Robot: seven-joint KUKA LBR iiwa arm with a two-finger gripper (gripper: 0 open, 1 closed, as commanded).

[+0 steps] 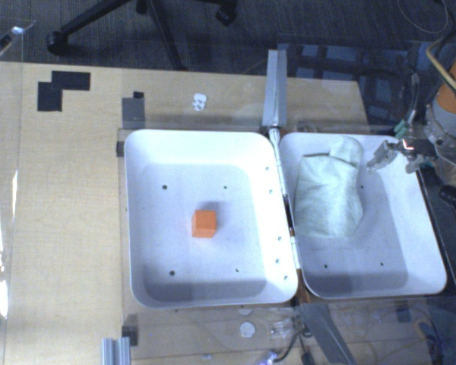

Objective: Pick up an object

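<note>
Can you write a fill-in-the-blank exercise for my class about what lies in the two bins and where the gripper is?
1. The small orange cube lies in the ____ shallow white bin as the camera sees it.
2. The crumpled white cloth lies in the ____ shallow white bin.
3. The two-finger gripper is at the far right corner of the bin that holds the ____.
4. The colour of the cube is ____.

Missing words: left; right; cloth; orange
</note>
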